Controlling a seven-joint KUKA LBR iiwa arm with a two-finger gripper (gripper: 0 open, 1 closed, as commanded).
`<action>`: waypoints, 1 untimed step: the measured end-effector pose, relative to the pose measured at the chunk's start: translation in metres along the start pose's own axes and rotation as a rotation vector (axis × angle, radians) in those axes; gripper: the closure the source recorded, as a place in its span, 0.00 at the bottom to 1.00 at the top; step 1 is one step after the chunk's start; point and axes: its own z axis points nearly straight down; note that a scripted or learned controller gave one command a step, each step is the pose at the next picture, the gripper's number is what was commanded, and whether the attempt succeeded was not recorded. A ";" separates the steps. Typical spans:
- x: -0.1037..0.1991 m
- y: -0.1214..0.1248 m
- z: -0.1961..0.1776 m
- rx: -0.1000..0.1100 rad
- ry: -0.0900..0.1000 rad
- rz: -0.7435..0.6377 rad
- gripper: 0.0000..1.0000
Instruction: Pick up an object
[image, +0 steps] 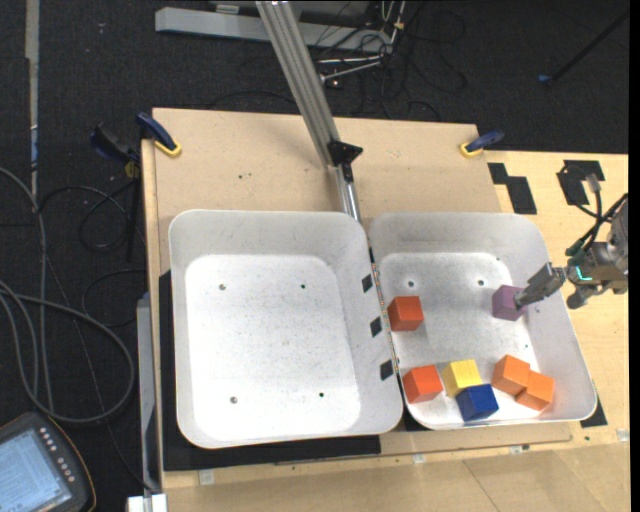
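We see the arm (610, 262) cut off by the right edge, so only its wrist end with cables enters the frame. Its gripper (537, 288) is dark and small against the right bin's rim (560, 300), and we cannot tell how its fingers stand. It overlaps the right side of the purple block (507, 301), hiding that face, so we cannot tell whether it is touching the block. The blue block (478, 402) covers the lower part of the yellow block (463, 375). At the bottom left, a screen (35, 470) runs off the frame's edge.
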 end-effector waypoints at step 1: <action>-0.002 -0.003 0.064 0.006 0.002 0.003 0.00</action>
